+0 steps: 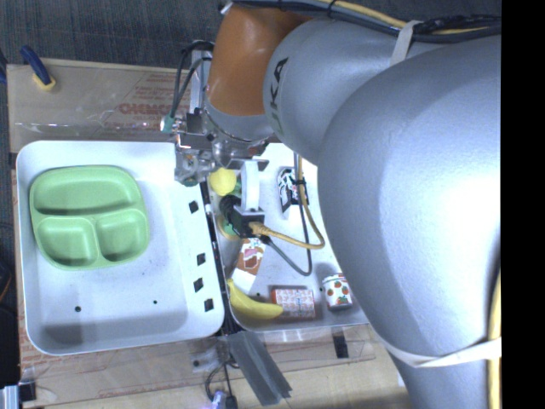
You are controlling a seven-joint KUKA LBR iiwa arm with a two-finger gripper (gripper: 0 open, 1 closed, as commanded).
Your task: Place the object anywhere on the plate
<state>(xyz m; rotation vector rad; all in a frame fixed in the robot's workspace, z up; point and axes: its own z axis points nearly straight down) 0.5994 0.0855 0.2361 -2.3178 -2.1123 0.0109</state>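
Note:
A light green plate with three compartments lies in the left bin. My gripper hangs over the divider between the two bins, just right of the plate. A small round yellow object sits between its fingers, and the gripper is shut on it. The grey arm with its orange band reaches in from the right and hides most of the right bin.
In the right bin's near part lie a banana, a small patterned box, a strawberry-print cup and a carton. A black and white item lies under the arm. A yellow cable loops below the wrist.

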